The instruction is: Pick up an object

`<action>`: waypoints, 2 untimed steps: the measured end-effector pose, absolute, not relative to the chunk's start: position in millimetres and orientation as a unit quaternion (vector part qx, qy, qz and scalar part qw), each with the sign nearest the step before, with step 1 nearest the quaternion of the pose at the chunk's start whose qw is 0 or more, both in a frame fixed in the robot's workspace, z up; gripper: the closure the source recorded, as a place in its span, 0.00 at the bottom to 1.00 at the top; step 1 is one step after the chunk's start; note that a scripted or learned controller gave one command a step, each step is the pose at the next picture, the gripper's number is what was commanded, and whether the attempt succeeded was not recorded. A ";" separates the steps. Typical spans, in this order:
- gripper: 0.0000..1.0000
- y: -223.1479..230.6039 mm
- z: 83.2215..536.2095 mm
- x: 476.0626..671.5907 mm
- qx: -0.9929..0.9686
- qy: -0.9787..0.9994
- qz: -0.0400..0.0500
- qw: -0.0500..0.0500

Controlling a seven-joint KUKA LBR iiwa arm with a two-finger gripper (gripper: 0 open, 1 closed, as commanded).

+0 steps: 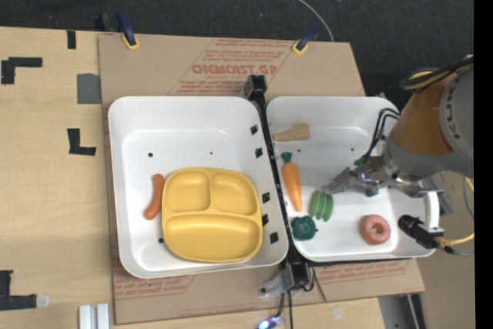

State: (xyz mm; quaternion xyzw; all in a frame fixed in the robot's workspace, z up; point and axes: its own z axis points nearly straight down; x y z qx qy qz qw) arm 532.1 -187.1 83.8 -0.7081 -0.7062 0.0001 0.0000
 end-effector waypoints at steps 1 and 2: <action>1.00 -186.9 93.7 532.7 -0.707 -0.708 0.000 -0.002; 1.00 -193.8 152.1 532.5 -0.707 -0.708 0.000 -0.001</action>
